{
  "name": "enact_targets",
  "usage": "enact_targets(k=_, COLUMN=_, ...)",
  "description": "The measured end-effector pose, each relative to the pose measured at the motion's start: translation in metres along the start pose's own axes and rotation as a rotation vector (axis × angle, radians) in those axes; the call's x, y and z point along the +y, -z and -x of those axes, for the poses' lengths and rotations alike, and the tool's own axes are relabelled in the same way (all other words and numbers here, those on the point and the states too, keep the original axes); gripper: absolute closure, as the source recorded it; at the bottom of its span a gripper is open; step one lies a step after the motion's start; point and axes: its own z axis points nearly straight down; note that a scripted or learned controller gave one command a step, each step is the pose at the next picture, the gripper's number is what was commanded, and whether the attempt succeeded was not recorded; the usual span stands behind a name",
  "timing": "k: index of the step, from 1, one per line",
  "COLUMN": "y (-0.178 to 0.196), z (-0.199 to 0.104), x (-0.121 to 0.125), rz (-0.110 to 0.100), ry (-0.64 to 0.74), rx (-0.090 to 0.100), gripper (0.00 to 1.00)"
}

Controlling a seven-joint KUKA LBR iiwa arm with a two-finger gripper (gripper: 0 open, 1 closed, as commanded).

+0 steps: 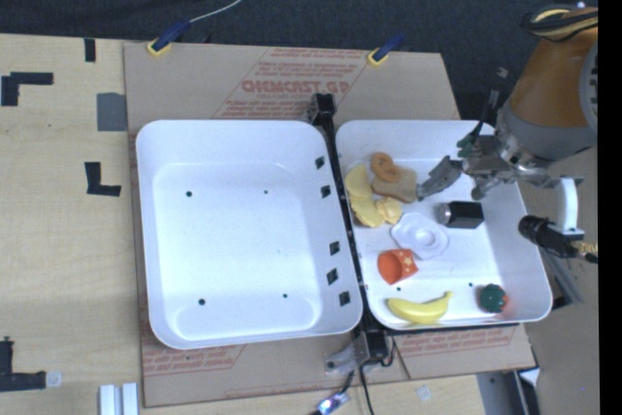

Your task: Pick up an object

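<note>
The right bin (505, 238) holds several objects. A tan piece (391, 173) and yellow pieces (363, 197) lie by its left wall. A white round item (420, 236) sits mid-bin beside a small black block (463, 214). A red cup (397, 264), a banana (419, 308) and a green ball (493, 298) lie toward the front. My gripper (461, 183) hangs over the back half of this bin, just above the black block and right of the tan piece. Its fingers (438, 177) are spread open with nothing between them.
The left bin (155, 209) stands beside the right one, sharing a black clipped divider (336, 209). Both rest on a cardboard sheet (282, 83). The arm's orange band (549, 83) and a black fitting (544, 233) overhang the right bin's right rim.
</note>
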Motion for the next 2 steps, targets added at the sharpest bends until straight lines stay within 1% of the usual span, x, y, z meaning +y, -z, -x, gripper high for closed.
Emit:
enact_targets(k=1, y=-0.037, z=0.04, x=0.039, rz=0.0, ry=-0.002, rx=-0.002, gripper=0.0)
enact_targets(k=2, y=-0.047, z=0.077, x=0.111, rz=0.004, ry=0.001, rx=-0.002, gripper=0.0)
